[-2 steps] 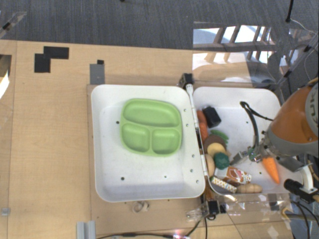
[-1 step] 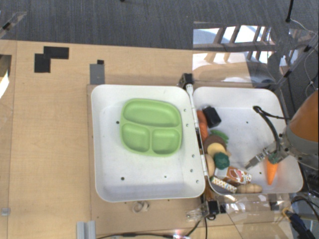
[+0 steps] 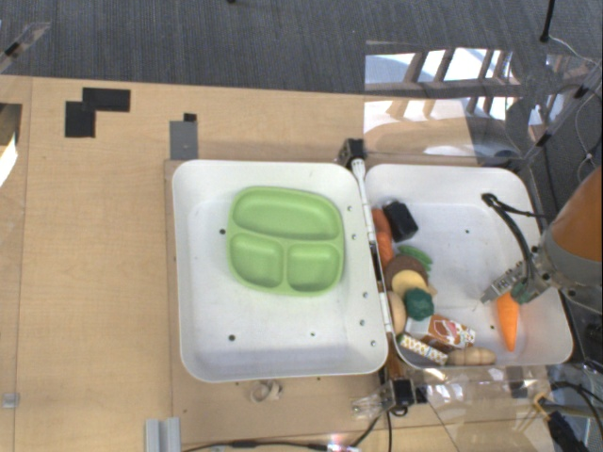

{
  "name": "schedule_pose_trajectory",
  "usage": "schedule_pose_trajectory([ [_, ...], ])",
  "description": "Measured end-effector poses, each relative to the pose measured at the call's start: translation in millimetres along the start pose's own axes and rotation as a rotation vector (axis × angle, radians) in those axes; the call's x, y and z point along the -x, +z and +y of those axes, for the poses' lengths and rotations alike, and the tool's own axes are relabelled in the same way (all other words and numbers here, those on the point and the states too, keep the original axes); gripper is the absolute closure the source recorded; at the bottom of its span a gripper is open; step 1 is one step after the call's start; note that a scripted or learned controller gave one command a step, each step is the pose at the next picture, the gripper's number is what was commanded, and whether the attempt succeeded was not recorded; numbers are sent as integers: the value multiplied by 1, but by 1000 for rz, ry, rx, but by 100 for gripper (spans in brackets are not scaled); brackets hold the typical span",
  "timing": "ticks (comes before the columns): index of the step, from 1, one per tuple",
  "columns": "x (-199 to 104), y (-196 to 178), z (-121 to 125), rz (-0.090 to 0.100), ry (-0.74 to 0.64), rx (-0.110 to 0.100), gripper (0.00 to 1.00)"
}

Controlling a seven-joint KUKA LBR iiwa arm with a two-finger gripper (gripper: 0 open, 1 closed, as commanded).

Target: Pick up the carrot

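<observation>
The carrot [image 3: 509, 322] is an orange cone at the right side of the right bin [image 3: 452, 205], pointing toward the bin's front wall. My gripper [image 3: 513, 288] comes in from the right under the grey and orange arm [image 3: 577, 238]. Its two metal fingers [image 3: 498, 286] close around the carrot's thick upper end. The carrot's tip hangs just over the bin floor near the front right corner.
Along the right bin's left and front walls lie a black block [image 3: 400, 220], a reddish-orange stick [image 3: 382, 235], a potato-like piece [image 3: 408, 272], a dark green ball [image 3: 418, 302] and other toy foods. A green divided plate [image 3: 285, 240] sits in the left bin [image 3: 203, 347]. A black cable [image 3: 509, 217] loops near the arm.
</observation>
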State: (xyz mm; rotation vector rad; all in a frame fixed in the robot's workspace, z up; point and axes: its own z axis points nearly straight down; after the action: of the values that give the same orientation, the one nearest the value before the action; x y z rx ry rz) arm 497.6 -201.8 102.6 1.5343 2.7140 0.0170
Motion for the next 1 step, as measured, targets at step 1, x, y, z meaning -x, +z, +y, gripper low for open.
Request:
schedule_pose_trajectory([
  [1, -62, -139, 91, 5, 160, -3, 100],
])
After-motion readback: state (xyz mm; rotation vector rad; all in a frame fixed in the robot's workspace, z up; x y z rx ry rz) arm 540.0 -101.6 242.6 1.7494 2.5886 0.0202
